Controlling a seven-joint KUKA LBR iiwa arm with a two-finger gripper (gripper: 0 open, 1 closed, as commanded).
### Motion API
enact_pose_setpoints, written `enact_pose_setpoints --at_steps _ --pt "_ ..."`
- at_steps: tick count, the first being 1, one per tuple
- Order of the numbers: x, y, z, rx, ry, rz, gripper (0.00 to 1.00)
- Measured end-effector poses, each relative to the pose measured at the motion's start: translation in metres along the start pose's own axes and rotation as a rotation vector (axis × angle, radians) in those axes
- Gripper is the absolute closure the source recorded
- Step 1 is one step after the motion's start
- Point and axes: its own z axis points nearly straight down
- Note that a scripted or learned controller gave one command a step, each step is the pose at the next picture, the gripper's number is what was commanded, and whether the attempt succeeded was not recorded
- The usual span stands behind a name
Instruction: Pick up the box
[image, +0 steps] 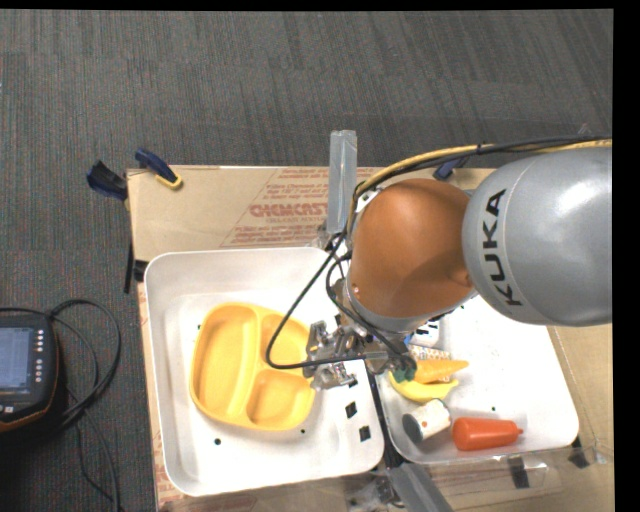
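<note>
Lighting is even and fairly bright, apparently from overhead. My orange band (410, 250) carries a soft sheen, my grey casing (545, 240) a broad pale highlight. The left bin (165, 300) glares near white along its rim, losing surface detail. My arm throws soft shadow over the near right bin (560, 420). The carpet (250, 80) is dim and grainy. Focus is slightly soft throughout; small parts below my wrist are possibly blurred.
</note>
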Motion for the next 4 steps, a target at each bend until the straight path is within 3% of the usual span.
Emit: enact_pose_setpoints --at_steps 1,2,3,4 --pt "-0.027 -0.115 -0.001 0.0 -0.004 -0.255 1.0" --pt "-0.002 -0.158 -0.055 0.0 -0.008 -0.56 1.0" --pt "0.014 -0.232 0.048 -0.001 -0.006 -0.728 1.0" --pt "-0.034 -0.326 0.033 0.001 -0.01 -1.089 1.0"
